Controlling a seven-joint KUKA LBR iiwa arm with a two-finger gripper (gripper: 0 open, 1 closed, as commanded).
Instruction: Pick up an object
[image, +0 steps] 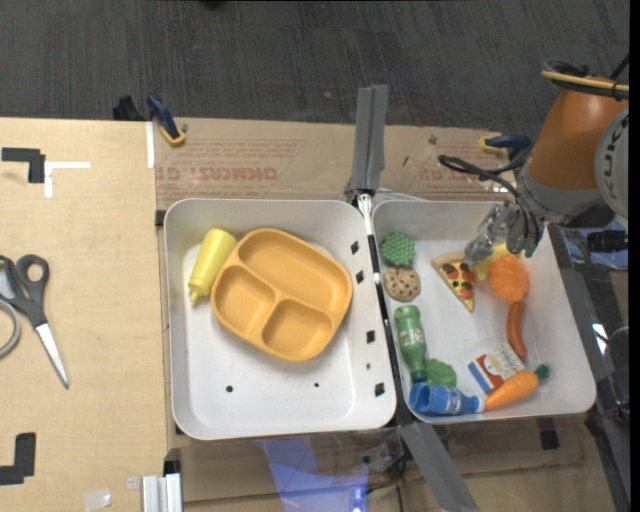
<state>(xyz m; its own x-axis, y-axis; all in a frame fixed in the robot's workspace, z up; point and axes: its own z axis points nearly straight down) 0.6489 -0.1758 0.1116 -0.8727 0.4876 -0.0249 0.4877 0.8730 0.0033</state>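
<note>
Reaching from the right, gripper low beside pizza slice.

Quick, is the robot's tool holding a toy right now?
Tool: cannot be told; it hangs low in the right bin, beside the pizza slice and the orange ball.

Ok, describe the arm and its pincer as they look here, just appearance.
The arm is a rounded, bulky body with a broad orange section and grey casing toward the right. Black cables loop off its left side. The pincer at its end is a small metallic grey assembly with dark parts; finer detail is too small to make out.
</note>
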